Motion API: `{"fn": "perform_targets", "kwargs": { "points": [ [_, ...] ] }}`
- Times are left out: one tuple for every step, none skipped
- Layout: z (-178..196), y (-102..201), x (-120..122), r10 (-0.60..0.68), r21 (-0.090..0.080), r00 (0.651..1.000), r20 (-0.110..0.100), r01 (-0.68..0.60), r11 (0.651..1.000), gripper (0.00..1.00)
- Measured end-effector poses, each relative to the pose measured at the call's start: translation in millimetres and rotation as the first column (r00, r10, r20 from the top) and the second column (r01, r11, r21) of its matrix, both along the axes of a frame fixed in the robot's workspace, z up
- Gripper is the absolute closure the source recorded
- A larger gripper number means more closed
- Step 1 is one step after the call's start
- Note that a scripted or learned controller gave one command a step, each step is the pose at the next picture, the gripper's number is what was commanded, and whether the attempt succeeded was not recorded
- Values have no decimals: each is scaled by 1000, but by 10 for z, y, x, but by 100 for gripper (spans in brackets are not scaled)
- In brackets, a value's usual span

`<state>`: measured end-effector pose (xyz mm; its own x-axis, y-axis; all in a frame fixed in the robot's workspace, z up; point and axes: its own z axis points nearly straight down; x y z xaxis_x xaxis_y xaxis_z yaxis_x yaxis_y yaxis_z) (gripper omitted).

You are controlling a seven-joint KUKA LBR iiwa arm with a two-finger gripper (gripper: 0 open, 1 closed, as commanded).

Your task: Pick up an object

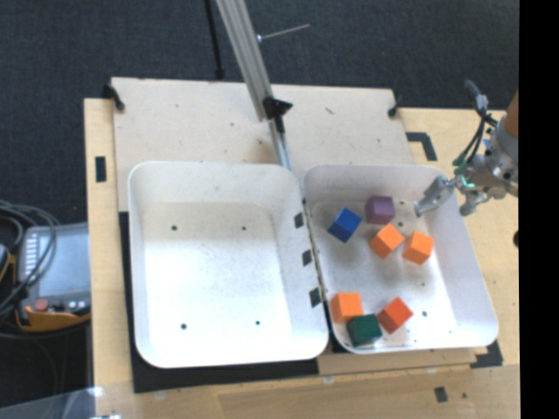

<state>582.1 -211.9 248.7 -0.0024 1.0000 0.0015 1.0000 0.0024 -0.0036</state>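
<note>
In the right bin (467,273), right of centre in the frame, small cubes are sitting: a blue cube (345,224), a purple cube (379,208), two orange cubes (387,239) (418,247), and lower down an orange (348,305), green (364,328) and red-orange cube (396,313). I am hovering my gripper (452,195) at the upper right, jaws spread open, gripping nothing.

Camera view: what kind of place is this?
Likely a robotics lab bench set up for grasping trials: two white bins side by side, coloured blocks in the right one, and a metal pole standing on dark carpet.
</note>
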Motion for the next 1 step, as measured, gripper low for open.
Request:
{"fn": "perform_targets", "kwargs": {
  "points": [
    [29,-2,8,2,-2,1000,4,-2,1000,0]
  ]
}}
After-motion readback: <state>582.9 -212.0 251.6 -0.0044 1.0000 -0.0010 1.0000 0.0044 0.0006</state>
